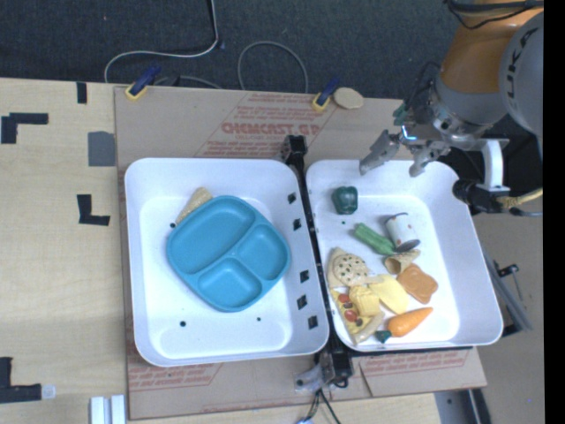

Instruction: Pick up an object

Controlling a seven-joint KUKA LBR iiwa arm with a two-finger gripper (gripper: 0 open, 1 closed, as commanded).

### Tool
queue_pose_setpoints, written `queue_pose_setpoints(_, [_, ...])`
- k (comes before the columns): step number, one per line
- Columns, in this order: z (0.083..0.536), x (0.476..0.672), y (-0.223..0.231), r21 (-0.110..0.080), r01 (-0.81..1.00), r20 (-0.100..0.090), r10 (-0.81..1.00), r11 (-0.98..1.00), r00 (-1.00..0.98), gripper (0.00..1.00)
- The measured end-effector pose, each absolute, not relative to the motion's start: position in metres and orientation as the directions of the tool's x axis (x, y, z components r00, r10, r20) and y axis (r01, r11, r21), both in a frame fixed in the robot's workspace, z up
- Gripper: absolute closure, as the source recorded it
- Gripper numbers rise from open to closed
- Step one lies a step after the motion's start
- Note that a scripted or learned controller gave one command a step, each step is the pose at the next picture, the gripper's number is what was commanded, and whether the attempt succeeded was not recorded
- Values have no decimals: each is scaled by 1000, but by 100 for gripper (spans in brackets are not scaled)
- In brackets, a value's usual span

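My gripper [395, 158] hangs over the far rim of the right bin [468, 237], its two fingers spread open with nothing between them. Below it in that bin lie a dark green round piece [345, 200], a green pod [373, 238], a small white can [402, 230], a cookie [348, 268], yellow cheese pieces [378, 294], a brown bread piece [418, 283] and an orange carrot [409, 321]. The green round piece is the nearest to the fingers, a little to their left and nearer the camera.
The left bin [146, 237] holds a blue divided plate [228, 252] with a tan item [195, 204] tucked under its far edge. A black divider [300, 210] runs between the bins. Blue clamps [141, 84] and a cable [212, 16] sit behind the cardboard.
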State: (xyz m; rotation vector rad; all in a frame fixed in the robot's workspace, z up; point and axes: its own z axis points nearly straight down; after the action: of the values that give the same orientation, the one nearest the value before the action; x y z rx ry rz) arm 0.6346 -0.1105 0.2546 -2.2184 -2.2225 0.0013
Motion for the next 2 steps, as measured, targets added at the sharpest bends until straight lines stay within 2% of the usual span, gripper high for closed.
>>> queue_pose_setpoints(1, [179, 668, -64, -5, 1000, 0, 1000, 5, -5, 0])
queue_pose_setpoints(2, [184, 623, -24, -5, 1000, 0, 1000, 2, -2, 0])
